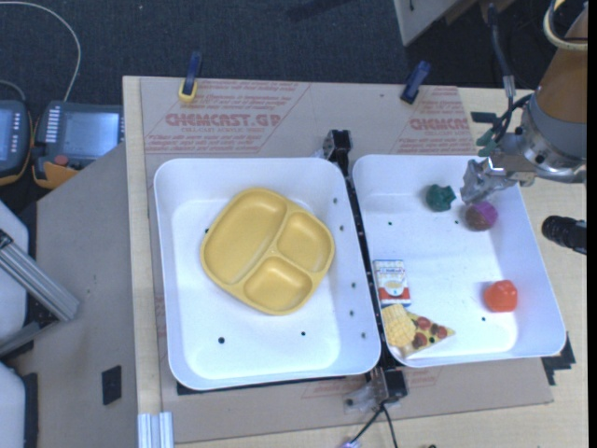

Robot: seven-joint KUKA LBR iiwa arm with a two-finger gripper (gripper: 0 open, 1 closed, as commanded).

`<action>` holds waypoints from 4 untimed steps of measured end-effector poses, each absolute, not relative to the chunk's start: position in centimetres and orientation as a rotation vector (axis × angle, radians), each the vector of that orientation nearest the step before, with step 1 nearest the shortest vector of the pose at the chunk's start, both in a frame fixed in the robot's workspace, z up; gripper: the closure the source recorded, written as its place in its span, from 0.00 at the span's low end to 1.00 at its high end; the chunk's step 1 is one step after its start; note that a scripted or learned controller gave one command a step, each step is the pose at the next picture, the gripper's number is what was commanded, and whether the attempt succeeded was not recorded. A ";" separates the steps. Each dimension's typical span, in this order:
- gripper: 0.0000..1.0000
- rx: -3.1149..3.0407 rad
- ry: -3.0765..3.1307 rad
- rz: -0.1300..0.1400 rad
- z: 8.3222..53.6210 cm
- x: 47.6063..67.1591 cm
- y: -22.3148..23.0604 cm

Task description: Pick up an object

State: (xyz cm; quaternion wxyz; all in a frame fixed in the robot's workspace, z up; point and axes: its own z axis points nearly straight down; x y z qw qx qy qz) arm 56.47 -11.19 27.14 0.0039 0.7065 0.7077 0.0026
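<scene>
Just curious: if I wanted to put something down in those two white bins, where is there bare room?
Left bin: bare strips around the yellow plate. Right bin: open floor between the carton and the orange toy. Crowded at its far end, where the gripper hangs by the green and purple toys.

plate in left bin

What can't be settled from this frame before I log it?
- Gripper, camera view: too small and blurred to tell whether it touches the purple object just below it.
- Green object: too small to identify.
- Small carton: label print too small to read.
- Arm: cut off by the right edge.
</scene>
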 end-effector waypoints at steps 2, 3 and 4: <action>1.00 2.219 2.232 -0.002 23.8 58.0 -1.4; 1.00 2.216 2.230 0.002 23.5 58.4 3.8; 1.00 2.215 2.226 0.004 22.6 61.2 7.8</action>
